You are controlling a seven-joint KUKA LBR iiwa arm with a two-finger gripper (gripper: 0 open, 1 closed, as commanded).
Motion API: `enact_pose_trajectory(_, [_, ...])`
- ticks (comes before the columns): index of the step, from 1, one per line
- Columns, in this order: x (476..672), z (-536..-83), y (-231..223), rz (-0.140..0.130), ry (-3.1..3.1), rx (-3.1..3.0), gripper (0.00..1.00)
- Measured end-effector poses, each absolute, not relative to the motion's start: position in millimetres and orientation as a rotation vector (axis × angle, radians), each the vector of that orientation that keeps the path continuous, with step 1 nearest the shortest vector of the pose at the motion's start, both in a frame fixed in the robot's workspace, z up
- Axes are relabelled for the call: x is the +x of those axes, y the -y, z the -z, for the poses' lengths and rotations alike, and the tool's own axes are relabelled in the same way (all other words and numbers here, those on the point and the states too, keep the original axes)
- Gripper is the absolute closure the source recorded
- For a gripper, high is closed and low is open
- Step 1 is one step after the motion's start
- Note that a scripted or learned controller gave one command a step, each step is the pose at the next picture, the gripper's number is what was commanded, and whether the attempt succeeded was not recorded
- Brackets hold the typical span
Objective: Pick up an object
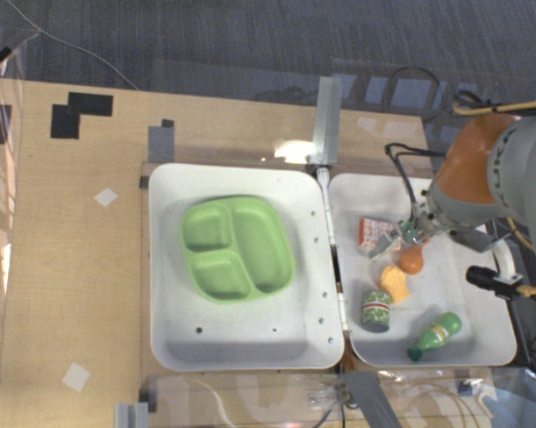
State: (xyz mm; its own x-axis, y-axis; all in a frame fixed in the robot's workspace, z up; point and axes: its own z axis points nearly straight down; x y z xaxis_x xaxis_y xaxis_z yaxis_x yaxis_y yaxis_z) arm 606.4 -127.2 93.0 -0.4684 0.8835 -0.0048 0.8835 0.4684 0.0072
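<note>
The right bin holds several small items. A red and white packet lies near its left wall, with a small orange piece to its right. Below them are a yellow piece, a short green-labelled can and a green bottle lying on its side. My gripper hangs low over the bin, between the packet and the orange piece and close to both. Whether it touches either one I cannot tell.
The left bin carries a green divided plate. A metal divider post stands behind the seam between the bins. Black cables loop over the right bin's back edge near the arm.
</note>
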Motion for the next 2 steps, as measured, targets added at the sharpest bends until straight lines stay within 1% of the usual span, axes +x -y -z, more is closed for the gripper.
enact_pose_trajectory(1, [622.9, -88.1, 102.6, -0.008, -2.549, 1.822, 0.00])
enact_pose_trajectory(2, [626.0, -102.2, 102.8, -0.011, -2.548, 1.806, 1.00])
